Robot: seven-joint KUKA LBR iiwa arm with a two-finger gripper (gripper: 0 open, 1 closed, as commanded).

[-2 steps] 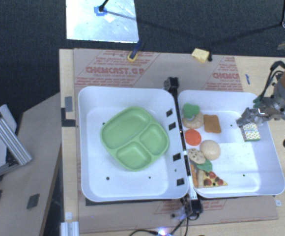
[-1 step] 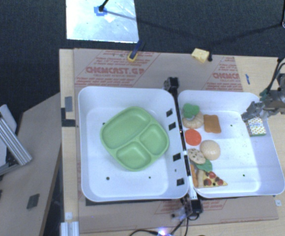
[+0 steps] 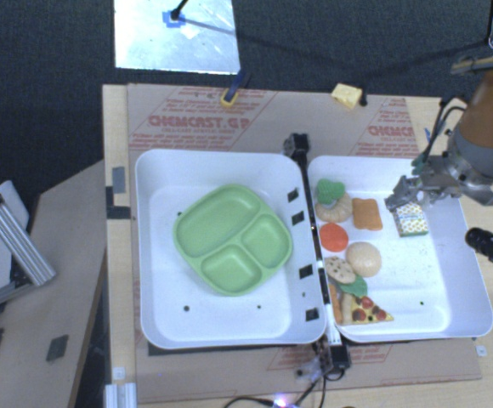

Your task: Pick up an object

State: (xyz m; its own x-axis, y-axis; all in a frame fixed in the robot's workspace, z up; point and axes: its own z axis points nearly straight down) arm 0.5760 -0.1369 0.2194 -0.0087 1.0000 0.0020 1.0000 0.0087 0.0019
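My pincer [image 3: 405, 198] hangs over the right bin [image 3: 450, 313]; I cannot tell its state. 1 patterned packet [image 3: 411, 220] lies just below it, beside the orange slab [image 3: 366, 214]. Likely light and flat: grip across its edges.

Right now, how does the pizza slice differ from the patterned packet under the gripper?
The pizza slice is a triangle with red dots, lying at the near edge of the right bin; the patterned packet is a small rectangle, whitish with a fine speckled print, farther back. The slice sits against the other toy foods along the divider; the packet lies apart from them, just below the gripper. Both lie flat on the right bin's floor.
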